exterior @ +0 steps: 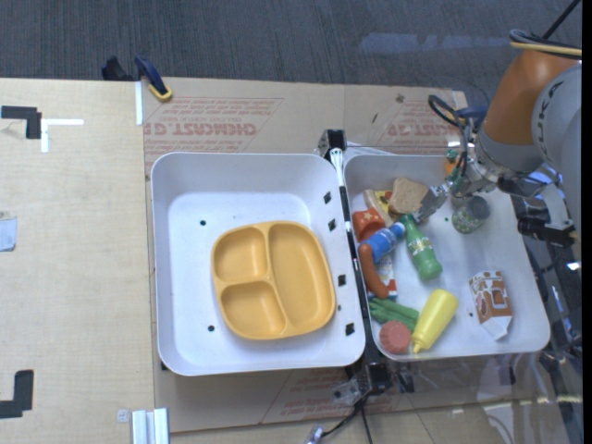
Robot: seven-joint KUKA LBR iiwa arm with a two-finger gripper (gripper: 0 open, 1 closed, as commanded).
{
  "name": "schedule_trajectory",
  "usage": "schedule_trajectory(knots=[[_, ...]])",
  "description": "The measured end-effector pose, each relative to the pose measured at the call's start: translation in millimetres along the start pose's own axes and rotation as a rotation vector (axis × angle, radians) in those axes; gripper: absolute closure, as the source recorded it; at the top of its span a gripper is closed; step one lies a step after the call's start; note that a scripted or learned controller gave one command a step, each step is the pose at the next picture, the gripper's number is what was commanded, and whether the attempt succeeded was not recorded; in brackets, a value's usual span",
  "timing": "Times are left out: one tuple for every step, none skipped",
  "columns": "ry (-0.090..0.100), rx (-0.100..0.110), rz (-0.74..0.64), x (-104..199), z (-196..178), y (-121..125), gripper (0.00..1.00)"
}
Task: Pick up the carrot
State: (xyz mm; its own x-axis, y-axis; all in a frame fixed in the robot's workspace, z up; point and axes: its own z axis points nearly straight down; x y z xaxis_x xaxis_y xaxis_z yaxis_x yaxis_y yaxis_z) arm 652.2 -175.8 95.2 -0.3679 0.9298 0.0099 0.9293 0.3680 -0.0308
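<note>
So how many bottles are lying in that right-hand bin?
3. A green bottle lies mid-bin, a yellow bottle near the front below it, and a blue-capped bottle beside the left wall. Others could be hidden under the pile.

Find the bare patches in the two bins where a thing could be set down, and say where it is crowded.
Left bin: a bare white strip rings the yellow plate. Right bin: bare floor between the green bottle and the carton. Crowded: its left side, with toys piled from the bread to the yellow bottle.
</note>
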Motion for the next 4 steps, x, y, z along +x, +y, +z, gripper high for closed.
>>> schedule_trajectory(knots=[[-0.01,-0.025,-0.272,-45,5,-11,0.0],[-0.007,-0.028,-0.202,-43,5,-10,0.0],[0.003,-0.032,0.071,-39,4,-6,0.0],[-0.011,-0.032,0.135,-45,-99,-13,0.0]])
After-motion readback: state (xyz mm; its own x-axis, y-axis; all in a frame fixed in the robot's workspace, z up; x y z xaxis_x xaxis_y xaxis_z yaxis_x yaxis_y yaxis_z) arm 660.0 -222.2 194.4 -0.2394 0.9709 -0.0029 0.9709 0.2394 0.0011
